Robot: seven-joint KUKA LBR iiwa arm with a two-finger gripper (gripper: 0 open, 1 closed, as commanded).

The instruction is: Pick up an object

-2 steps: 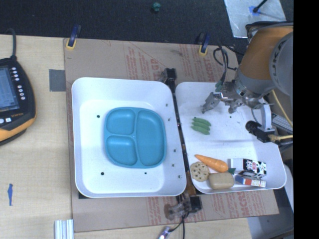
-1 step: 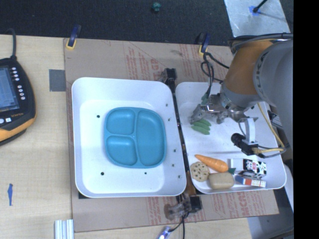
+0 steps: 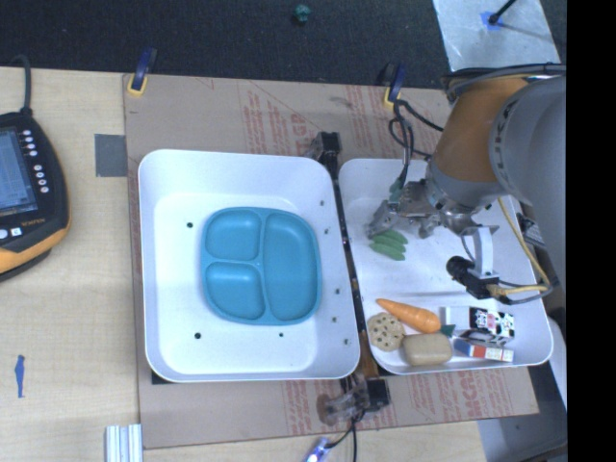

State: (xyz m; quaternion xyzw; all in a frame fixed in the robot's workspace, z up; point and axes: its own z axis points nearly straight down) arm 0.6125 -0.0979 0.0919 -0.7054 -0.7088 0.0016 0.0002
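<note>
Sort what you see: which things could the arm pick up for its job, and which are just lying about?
Job things: gripper, green pod, carrot, cookie, bread roll, in the right bin.

Lying about: blue divided plate, left bin, handheld controller.

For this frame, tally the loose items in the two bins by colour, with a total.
Blue: 1, divided plate
Green: 1, pea pod
Orange: 1, carrot
Tan: 2, cookie, bread roll
Black-and-white: 1, small carton
Total: 6
</note>
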